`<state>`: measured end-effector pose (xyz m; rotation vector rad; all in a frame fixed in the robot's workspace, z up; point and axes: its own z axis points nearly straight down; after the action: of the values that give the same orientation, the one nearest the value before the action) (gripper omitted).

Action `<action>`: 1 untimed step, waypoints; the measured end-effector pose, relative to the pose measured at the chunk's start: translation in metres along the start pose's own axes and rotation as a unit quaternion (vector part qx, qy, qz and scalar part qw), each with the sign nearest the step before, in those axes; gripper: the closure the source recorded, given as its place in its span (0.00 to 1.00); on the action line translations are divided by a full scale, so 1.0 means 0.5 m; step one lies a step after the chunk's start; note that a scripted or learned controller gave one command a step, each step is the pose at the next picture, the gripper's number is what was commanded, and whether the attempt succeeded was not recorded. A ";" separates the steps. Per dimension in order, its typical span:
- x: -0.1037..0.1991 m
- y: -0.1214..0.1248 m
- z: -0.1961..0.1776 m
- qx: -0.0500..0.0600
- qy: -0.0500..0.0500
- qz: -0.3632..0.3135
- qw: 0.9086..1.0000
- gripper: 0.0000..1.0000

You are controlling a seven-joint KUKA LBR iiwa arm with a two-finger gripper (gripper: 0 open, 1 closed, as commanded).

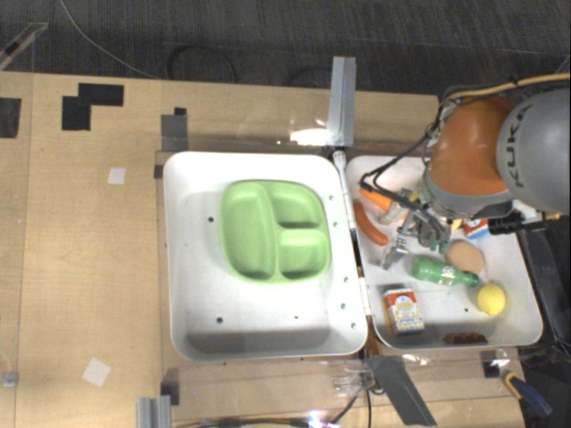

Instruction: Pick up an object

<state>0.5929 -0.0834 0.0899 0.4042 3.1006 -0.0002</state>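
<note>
My gripper [403,242] hangs low over the left-middle of the right bin [526,328], below the orange wrist band. Just to its left lies an orange carrot-shaped item [369,226]. A green bottle [443,273] lies on its side just right of and below the gripper, with a tan egg-shaped object [467,257] beside it. A yellow lemon [491,300] sits further right. A small red and orange box [403,311] rests near the bin's front edge. I see nothing clearly held in the gripper.
The left bin [192,319] holds a green divided plate [272,230]. A red and blue item [477,229] peeks out under the arm. A dark small object [459,337] lies at the right bin's front wall. A metal post [343,101] stands behind the bins.
</note>
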 end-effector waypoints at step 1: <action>-0.029 0.000 0.001 -0.001 0.001 0.015 1.000 0.00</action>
<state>0.6068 -0.0873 0.0895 0.4497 3.0962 0.0035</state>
